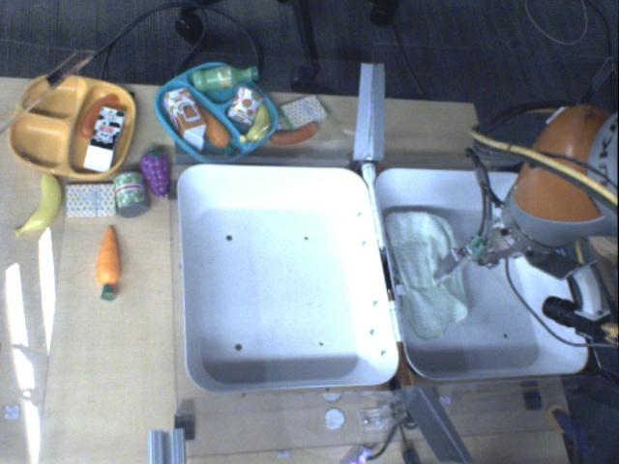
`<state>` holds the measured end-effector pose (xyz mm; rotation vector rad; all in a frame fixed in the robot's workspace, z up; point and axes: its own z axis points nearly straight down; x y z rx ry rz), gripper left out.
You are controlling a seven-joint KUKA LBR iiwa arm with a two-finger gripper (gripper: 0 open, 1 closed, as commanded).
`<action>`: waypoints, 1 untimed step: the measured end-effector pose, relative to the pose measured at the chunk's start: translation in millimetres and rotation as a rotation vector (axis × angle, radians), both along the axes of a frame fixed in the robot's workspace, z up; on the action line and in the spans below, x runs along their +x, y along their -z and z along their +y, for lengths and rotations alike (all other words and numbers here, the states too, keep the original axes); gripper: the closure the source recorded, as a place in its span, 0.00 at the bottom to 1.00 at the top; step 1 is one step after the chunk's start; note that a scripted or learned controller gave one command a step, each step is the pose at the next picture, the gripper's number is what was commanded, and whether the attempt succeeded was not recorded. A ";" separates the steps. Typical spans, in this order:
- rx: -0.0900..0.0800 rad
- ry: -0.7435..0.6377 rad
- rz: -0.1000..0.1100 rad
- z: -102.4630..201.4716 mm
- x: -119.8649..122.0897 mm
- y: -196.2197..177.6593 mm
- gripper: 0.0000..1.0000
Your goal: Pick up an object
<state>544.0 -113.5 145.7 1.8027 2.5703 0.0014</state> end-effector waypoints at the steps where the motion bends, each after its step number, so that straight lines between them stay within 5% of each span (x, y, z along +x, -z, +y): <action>1: 0.000 0.000 0.000 0.0 0.1 -0.2 0.00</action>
